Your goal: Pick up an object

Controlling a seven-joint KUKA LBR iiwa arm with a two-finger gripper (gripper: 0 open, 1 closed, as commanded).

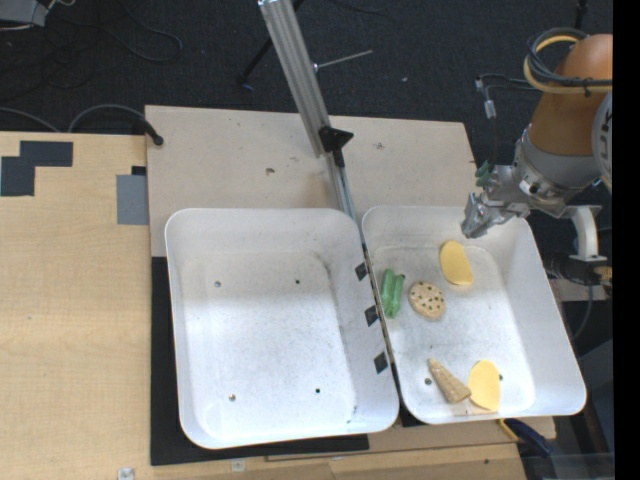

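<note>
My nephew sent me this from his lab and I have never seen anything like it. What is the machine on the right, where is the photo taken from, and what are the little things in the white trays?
The photo comes from one fixed camera above the bench, looking down at a slant. On the right is a grey robot arm with an orange band; its two-finger gripper hangs over the back edge of the right shallow white bin. I see nothing between its fingers, and I cannot tell if they are open.

In that bin lie five small things: a yellow oval piece nearest the gripper, a round speckled cookie-like piece, a green strip by the dividing wall, and, nearer the front, a tan cone-shaped piece beside another yellow piece. The left white bin sits alongside. A slanted metal rail stands behind them.
</note>
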